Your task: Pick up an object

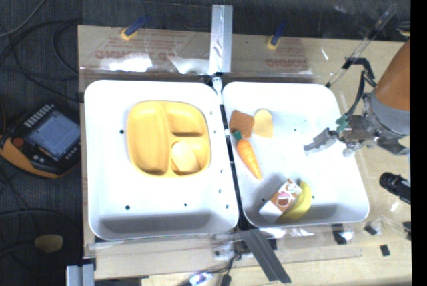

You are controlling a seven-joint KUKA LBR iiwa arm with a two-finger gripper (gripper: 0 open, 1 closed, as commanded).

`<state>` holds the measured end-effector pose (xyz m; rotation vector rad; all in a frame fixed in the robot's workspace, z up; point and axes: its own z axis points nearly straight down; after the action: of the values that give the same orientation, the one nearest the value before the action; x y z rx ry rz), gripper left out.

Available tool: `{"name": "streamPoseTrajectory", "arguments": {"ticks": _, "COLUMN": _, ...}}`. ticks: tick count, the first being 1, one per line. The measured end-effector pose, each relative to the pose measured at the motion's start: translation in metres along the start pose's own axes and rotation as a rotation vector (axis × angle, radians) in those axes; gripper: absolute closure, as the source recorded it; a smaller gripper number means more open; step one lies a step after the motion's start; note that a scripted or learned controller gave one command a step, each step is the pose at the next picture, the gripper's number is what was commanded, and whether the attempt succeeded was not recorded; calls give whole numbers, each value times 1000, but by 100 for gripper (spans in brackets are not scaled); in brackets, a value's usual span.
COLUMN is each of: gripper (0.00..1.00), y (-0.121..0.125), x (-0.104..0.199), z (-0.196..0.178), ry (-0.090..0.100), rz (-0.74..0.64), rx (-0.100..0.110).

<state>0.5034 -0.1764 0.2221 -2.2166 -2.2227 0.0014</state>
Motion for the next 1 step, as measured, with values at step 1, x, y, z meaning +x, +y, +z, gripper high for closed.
{"name": "streamPoseTrajectory", "arguments": {"ticks": 1, "gripper": 0, "y": -20, "x": 39, "z": 73, "ry": 1, "rz": -67, "rx": 1}}
